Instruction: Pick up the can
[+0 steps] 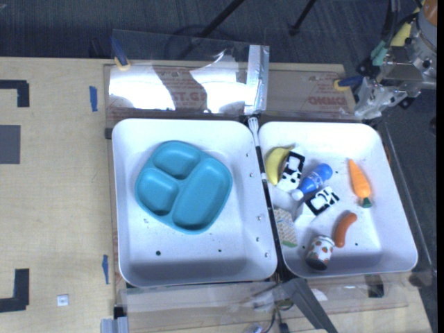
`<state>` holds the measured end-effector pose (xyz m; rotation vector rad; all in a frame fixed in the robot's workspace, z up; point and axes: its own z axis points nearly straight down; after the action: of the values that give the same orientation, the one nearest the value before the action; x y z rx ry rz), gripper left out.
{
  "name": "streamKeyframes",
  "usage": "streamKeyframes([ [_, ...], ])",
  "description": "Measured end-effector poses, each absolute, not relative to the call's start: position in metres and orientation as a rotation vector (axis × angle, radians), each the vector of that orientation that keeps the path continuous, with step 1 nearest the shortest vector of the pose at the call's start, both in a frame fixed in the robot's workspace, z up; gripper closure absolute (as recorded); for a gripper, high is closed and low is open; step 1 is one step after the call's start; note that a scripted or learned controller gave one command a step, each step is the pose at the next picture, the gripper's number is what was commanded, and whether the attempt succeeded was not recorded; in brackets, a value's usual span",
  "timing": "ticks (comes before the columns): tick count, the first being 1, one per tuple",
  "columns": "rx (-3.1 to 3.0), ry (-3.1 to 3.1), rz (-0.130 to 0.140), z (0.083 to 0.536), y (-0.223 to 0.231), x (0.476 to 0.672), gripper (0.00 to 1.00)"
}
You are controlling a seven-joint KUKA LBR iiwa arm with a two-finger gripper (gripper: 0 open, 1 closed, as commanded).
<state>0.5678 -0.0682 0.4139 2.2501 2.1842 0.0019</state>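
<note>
Can (320,250), seemingly the small round item, lay near the front edge of the right bin (397,254), with a sausage (344,228) just beside it. Claw (368,107) hung beyond the bin's far right corner; its state could not be told. Risks: the can might roll off, or the sausage be seized instead.

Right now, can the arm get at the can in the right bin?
Likely yes: the can sits uncovered near the right bin's front wall. The orange sausage lies close beside it, so the pincer, now beyond the far rim, has little room there.
</note>
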Motion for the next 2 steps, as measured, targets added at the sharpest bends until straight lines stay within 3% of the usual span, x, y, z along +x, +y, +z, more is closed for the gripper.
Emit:
streamKeyframes([
  [1,2.25,2.185,0.002,0.414,-0.068,0.568,0.0],
  [2,2.038,2.393,-0.003,0.402,-0.063,0.557,0.0],
])
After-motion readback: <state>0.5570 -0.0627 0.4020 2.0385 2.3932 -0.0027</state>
